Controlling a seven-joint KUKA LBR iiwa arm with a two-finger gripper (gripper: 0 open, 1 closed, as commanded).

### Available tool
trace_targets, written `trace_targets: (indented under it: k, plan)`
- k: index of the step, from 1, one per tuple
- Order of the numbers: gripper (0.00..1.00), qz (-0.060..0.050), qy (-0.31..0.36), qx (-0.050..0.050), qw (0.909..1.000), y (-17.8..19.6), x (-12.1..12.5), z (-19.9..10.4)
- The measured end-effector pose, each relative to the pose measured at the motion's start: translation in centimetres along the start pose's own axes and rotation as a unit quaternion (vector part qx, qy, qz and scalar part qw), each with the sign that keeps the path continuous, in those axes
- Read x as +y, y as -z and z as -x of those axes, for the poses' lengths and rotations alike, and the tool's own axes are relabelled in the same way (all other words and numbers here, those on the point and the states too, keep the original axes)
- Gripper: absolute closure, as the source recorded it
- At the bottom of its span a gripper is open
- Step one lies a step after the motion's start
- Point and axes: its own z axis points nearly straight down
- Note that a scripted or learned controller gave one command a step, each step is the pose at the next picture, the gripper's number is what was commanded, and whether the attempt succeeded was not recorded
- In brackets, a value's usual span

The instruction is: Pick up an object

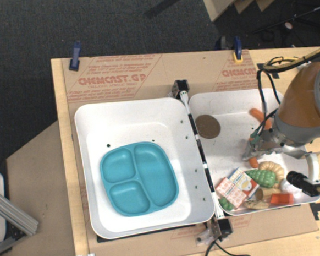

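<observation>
One fixed camera above the bench [144, 70], slanted downward on both white bins [88, 125], moderately distant.

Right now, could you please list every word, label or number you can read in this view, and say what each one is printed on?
"CHEMCAST GP" in red, on the brown board behind the left bin.
The same red print starts again on the board behind the right bin, but there it is cut off and blurred.
The small carton in the right bin carries printing too small to read.
</observation>
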Motion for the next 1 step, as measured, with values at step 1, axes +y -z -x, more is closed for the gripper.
trace_targets:
  k: [1]
  plan:
    - [1.00, 0.006, 0.005, 0.001, 1.0000, 9.60, 3.34, -8.93]
